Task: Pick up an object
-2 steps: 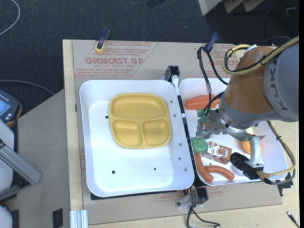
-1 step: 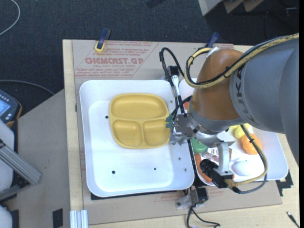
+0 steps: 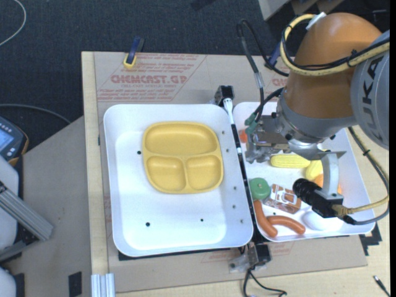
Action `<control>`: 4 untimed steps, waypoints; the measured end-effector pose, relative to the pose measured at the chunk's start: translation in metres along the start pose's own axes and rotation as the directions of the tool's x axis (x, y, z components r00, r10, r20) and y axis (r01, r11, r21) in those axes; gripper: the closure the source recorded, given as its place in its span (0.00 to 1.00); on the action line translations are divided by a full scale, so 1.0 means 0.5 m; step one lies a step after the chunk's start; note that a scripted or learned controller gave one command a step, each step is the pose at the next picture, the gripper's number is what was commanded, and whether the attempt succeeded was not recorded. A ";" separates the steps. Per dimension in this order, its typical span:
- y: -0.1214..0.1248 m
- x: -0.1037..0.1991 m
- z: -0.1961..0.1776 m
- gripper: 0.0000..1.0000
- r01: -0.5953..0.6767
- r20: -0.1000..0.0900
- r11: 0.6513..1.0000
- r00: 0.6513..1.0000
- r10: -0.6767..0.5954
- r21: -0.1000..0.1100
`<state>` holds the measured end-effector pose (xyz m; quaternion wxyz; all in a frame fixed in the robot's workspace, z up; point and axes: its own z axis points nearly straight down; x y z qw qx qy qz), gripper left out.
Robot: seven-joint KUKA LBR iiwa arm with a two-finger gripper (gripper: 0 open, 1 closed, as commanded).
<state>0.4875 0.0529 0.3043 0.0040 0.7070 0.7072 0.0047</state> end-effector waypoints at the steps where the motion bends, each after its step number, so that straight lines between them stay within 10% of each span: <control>1: -0.010 -0.014 -0.261 1.00 0.001 -0.001 1.000 1.000 -0.001 -0.005; 3: -0.023 -0.253 0.118 1.00 -0.010 0.002 1.000 1.000 0.010 0.025; 4: 0.039 -0.156 -0.345 1.00 0.006 0.001 1.000 1.000 -0.006 -0.010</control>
